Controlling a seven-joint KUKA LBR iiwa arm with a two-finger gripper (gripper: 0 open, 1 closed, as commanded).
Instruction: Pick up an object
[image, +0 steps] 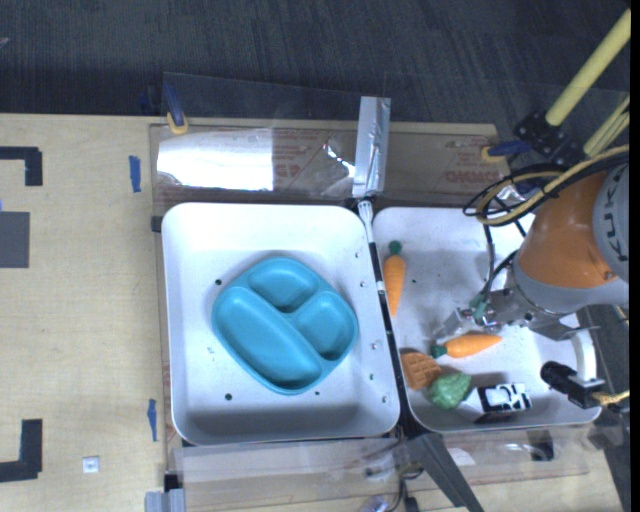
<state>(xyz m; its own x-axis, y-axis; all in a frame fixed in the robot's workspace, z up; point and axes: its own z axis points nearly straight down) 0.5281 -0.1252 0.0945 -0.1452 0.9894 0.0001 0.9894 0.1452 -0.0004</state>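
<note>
A small toy carrot (473, 345) lies nearly level in the right bin (440, 240), its green top toward the bin's middle and its orange tip pointing right; the gripper (487, 312) sits just above its upper edge, close enough that touching and merely beside are hard to separate; the metal parts there blur into a small tangle, so whether the claw is released or clenched cannot be told, and the carrot is not plainly seen between anything. The arm (568, 245) comes in from the right, its orange band broad over the bin's right side and hiding the rim there; black cables (497, 235) loop down past it.

A second carrot (394, 280) lies upright along the bin's left wall, green end uppermost; near the front wall sit a ridged orange piece (420, 367), a green lumpy toy (450, 390) touching it, and a black-and-white object (503, 397) just to the right, too small to name; a dark rod-like part (570, 383) partly covers the front right corner.

The left bin (190, 300) holds a blue divided plate (285, 323) with three compartments, tilted diagonally; both bins rest on a wooden bench (70, 300).
</note>
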